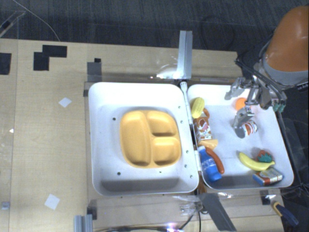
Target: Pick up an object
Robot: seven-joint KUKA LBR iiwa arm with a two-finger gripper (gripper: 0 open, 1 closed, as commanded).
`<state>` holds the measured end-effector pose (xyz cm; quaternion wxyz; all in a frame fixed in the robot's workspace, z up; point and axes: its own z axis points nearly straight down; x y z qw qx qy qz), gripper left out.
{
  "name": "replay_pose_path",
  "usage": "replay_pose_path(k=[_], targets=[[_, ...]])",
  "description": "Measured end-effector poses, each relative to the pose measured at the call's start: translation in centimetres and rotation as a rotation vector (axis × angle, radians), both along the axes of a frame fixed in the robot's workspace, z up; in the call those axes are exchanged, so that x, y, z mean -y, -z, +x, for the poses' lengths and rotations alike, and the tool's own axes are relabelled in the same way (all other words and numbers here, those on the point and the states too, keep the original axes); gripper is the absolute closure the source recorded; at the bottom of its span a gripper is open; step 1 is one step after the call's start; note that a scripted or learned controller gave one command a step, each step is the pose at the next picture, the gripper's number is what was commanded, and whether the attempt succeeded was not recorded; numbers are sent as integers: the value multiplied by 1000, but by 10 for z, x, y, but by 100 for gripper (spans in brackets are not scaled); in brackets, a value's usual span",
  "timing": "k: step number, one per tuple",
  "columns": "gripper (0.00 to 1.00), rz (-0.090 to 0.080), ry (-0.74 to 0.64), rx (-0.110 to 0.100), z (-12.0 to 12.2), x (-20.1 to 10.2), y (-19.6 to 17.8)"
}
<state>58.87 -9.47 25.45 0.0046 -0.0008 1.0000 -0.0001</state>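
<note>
Reaching in from the right, the arm point(289, 42) hangs over the right bin point(285, 144), its orange band up top and the gripper point(245, 117) low above the bin floor, near the upper middle. Fingers point(241, 116) point down at a small red-and-white object point(248, 128) that sits just beneath; they look narrow, touching or nearly touching it, but whether it sits between them can't be told from this angle, so no hold can be claimed.

Largest to smallest: the left bin point(101, 129) carries a yellow divided tray point(148, 138) w/ three compartments, lying flat at the centre. The right bin holds the clutter. Along its left wall, top to bottom: a yellow corn-like piece point(197, 107), a brown-and-white packet point(203, 128), a cheese-like wedge point(208, 142), a blue bottle point(209, 165) w/ a reddish sausage shape point(218, 162) beside it. Lower right: a banana point(254, 162), a teal-and-red item point(264, 155) just behind it, a small can-like thing point(268, 178) near the corner. An orange piece point(240, 103) peeks out behind the gripper.

Step in hand, judged: descent/closing on the red-and-white object, approx. the grasp phase. Next move calls for a firm close, then a straight lift clear of the bin wall. Risk: the object looks rounded and could slip or roll out.
</note>
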Motion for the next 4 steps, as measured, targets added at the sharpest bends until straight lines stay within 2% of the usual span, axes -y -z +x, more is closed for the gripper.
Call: replay_pose_path(k=[1,2,3,4], targets=[[0,1,132,-9,-27,67,102],[0,-1,206,5,-82,103,165],[0,3,586,8,-97,112,165],[0,10,1179,3,-79,111,166]])
